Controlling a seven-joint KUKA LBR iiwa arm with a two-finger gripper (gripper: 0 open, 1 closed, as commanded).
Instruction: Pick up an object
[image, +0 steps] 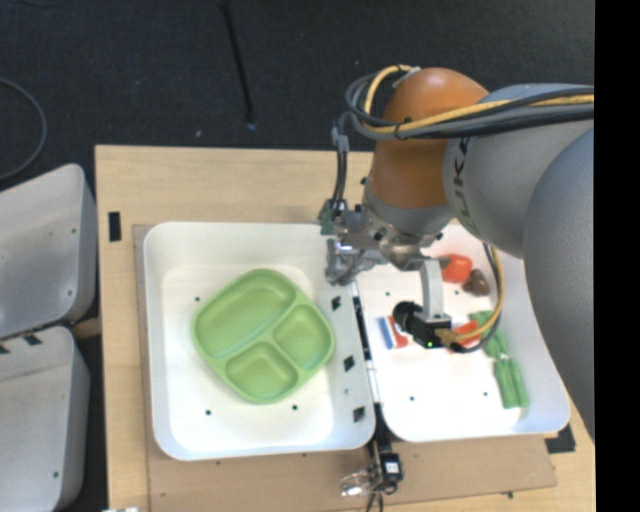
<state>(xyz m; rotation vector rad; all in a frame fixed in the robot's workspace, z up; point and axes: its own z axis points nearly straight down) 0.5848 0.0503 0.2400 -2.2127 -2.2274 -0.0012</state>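
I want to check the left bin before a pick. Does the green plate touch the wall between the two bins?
Apart. In the camera view, a strip of white bin floor shows between the right edge of the green plate and the wall between the bins.

Smooth, slightly glossy green plastic for the divided tray (263, 335), soft highlights along its ridges. White plastic, smooth and satin, in the left bin (170, 420) and the right bin (450, 420), rims rounded and faintly shiny. Pale wood or wood-look board for the bench (120, 190), matt and even. Glossy orange shell on the arm's band (425, 110), bright sheen on top; matt grey casing on the arm (540, 190) beside it. Bare metal, dull silver, in the gripper (345, 255) hardware. Rubbery coated cables (460, 115), yellow and grey. Dark, matt, carpet-like floor (150, 70). Green stick-like pieces (510, 378), plastic-looking, low sheen.
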